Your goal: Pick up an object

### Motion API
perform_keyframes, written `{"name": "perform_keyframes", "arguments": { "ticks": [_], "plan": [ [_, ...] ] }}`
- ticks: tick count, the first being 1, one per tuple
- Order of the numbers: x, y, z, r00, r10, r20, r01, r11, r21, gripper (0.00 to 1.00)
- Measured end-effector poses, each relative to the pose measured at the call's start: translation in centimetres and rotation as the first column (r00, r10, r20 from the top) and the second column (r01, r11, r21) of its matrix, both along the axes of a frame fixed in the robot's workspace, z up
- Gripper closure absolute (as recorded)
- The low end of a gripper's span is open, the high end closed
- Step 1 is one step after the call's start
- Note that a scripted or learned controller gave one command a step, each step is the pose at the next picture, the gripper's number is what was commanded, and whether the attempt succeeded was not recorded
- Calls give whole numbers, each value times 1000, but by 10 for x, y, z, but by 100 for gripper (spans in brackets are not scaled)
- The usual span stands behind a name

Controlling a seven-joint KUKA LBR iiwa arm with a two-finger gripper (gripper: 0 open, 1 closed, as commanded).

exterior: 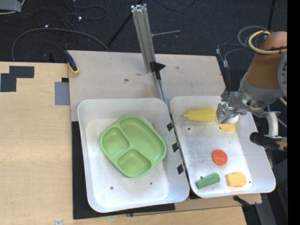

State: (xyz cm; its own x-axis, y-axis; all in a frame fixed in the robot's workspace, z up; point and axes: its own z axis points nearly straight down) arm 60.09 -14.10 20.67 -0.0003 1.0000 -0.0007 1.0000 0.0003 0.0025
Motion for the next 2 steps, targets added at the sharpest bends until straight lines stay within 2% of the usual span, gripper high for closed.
{"name": "perform_keyframes", "arguments": {
  "ticks": [2],
  "plan": [
    [-12, 109, 24, 1000, 5, -6, -5, 1000, 3, 100]
  ]
}}
